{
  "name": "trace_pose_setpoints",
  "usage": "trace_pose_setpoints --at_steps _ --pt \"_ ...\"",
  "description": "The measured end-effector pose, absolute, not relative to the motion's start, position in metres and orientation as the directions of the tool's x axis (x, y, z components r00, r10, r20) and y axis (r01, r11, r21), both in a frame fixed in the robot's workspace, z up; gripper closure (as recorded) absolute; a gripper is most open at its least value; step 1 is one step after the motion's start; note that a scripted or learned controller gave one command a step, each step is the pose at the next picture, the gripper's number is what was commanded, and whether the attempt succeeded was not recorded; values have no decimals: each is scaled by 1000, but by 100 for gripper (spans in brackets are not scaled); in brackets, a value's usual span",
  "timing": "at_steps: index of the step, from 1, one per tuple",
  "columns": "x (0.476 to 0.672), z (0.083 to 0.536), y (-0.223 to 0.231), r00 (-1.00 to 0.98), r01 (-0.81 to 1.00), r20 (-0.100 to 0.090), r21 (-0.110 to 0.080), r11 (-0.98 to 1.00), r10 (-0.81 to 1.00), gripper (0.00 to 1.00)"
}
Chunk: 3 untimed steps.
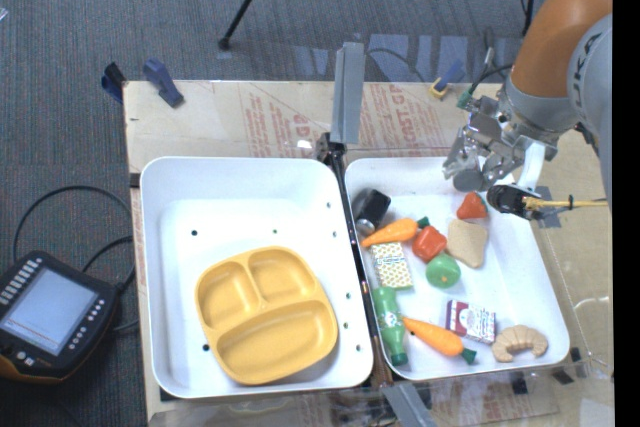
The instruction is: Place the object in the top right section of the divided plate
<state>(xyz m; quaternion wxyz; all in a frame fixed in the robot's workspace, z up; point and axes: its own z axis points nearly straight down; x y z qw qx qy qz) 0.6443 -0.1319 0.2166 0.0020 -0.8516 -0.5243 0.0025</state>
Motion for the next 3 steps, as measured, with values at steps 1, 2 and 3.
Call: trace_pose_setpoints --at_steps 1,2,3 --pt "645 225 -131 444 896 -3 -9 -444 896 100" --pt "541 184 -27 403 915 -1 -13 -403 915 100" --pt "552 279 -67 590 807 -1 -1 -590 807 100"
